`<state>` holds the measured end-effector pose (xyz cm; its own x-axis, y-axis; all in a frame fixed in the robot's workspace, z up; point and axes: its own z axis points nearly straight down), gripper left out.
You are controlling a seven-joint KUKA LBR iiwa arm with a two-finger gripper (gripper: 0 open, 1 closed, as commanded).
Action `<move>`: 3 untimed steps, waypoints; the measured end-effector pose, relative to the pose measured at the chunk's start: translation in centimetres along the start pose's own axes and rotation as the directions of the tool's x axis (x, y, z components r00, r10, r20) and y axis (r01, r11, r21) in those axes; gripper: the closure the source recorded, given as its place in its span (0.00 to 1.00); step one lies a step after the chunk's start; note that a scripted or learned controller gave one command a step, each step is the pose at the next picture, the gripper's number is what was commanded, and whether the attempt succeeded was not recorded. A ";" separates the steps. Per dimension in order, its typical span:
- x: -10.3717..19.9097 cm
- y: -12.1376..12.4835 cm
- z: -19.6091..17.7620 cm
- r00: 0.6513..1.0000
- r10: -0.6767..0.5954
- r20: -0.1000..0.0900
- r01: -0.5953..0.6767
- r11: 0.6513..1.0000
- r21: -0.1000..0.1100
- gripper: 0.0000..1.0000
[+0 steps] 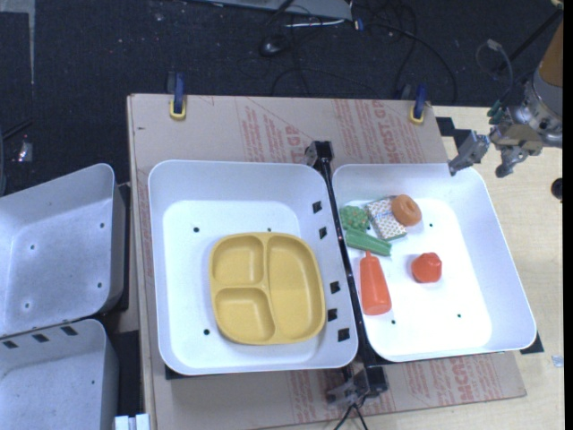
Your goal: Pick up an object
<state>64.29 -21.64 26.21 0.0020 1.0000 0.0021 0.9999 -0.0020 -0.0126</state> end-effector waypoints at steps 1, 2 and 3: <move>0.1 0.2 -0.9 1.000 -0.003 0.003 0.003 1.000 -0.013 0.00; 0.2 1.3 4.3 1.000 -0.006 0.002 0.006 1.000 -0.010 0.00; 1.1 1.6 9.2 1.000 -0.006 0.002 0.006 1.000 -0.011 0.00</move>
